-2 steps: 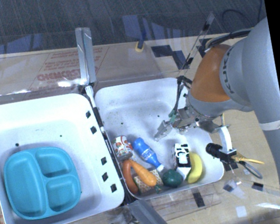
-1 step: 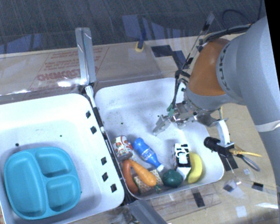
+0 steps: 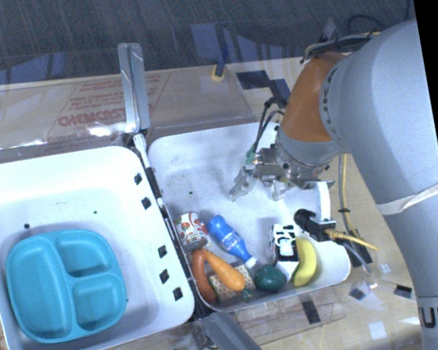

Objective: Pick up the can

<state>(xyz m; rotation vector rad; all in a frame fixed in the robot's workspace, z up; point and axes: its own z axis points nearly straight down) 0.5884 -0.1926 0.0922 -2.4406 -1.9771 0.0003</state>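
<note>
The claw (image 3: 257,178), spread and holding nothing, should be lowered squarely over the can (image 3: 192,230) by the right bin's (image 3: 198,153) left wall.

Teal tray (image 3: 63,283) in white bin (image 3: 3,187). Red-white can (image 3: 192,230) – blue bottle (image 3: 228,239), yellow banana (image 3: 305,262). Orange carrot (image 3: 223,271), dark green ball (image 3: 269,279).

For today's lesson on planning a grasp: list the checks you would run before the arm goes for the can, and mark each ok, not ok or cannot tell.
1. Can in sight, in the right bin: ok.
2. Gripper above that same bin: ok.
3. Gripper lined up over the can: not ok, it sits up and to the right of it.
4. Space around the can: not ok, the blue bottle and carrot crowd it.
5. Gripper ready to close: cannot tell.
</note>
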